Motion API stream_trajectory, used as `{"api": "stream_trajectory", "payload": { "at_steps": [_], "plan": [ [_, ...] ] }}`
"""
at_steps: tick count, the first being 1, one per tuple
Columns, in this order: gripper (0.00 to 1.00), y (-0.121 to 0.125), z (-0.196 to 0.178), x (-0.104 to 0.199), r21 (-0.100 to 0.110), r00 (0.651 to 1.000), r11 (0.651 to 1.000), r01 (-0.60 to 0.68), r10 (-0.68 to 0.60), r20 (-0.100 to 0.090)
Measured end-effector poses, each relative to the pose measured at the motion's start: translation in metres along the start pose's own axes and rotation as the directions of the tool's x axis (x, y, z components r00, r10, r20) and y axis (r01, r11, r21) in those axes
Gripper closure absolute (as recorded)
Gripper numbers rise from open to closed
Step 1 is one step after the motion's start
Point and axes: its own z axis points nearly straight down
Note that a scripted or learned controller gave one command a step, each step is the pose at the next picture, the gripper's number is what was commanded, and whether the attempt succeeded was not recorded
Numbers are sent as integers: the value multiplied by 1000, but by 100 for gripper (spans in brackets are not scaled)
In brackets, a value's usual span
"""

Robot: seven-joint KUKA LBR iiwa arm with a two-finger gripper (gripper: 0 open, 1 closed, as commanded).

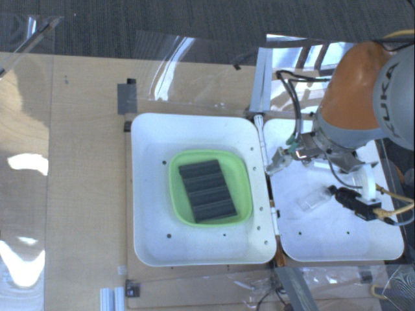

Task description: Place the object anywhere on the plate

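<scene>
Left of the claw (pixel 280 161), dark ridged block (pixel 207 190) is already lying on green plate (pixel 242 185); claw grip: cannot tell.

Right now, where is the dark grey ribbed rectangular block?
The dark grey ribbed block lies on the square green plate in the left white bin of the camera view.
</scene>
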Motion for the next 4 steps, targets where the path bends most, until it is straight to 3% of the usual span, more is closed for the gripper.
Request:
{"api": "stream_trajectory", "payload": {
  "at_steps": [1, 2, 3, 4],
  "plan": [
    [0, -63, 25, -52, 4, 999, 999, -52, 52, -1],
    [0, -51, 24, -128, 1, 1000, 1000, -24, 24, 1],
    [0, -86, -60, -168, -1, 997, 997, -74, 74, 3],
    [0, -86, -158, -168, -3, 978, 978, -209, 209, 4]
  ]
}}
